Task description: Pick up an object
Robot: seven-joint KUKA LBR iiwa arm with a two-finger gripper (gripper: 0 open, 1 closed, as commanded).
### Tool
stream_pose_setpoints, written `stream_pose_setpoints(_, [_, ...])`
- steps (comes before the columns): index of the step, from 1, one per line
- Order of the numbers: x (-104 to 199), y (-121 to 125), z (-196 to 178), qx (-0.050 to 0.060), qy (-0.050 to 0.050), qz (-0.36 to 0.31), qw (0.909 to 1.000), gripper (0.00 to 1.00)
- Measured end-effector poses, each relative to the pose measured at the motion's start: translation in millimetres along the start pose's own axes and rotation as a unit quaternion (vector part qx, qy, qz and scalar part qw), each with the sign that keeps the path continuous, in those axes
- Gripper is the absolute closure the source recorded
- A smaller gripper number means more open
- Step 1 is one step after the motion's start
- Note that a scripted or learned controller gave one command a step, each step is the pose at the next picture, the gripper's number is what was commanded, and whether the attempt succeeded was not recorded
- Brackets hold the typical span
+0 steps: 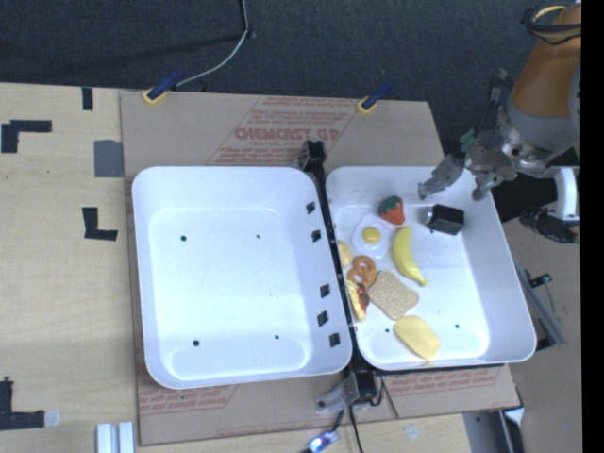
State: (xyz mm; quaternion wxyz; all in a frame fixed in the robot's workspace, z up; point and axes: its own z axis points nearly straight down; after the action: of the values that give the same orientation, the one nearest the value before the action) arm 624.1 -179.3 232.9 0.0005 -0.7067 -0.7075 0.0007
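While two shallow white bins sit side by side on a brown cardboard sheet (283,132) printed with red lettering, the left bin (151,253) shows bare white floor with a few dark dots, and the right bin (500,300) carries all the toy food. Blue-and-yellow clamps (162,87) pin the cardboard at its far corners, over a pale wooden bench (57,281) marked with black tape; beyond lies dark carpet crossed by a thin cable (241,26). Inside the right bin, a strawberry (392,209) sits toward twelve o'clock, a small black block (444,220) at about one, a fried egg (372,235) and a banana (408,256) near the middle, a pretzel (362,271) at nine, a slice of bread (393,295) just below, and a yellow lemon-like piece (417,336) at six. Above the bin's one o'clock corner, the gripper (456,183) hangs with its fingers spread apart, nothing between them.
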Motion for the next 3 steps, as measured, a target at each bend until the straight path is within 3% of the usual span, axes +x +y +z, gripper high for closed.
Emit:
stream_pose_setpoints(1, [52.9, 11.4, 109.0, 0.003, 0.001, -0.002, 1.0000, 0.00])
stream_pose_setpoints(2, [56.4, 27.7, 151.1, 0.000, 0.000, -0.001, 1.0000, 0.00])
stream_pose_setpoints(3, [87.3, 44.8, 148.4, 0.000, -0.001, -0.002, 1.0000, 0.00])
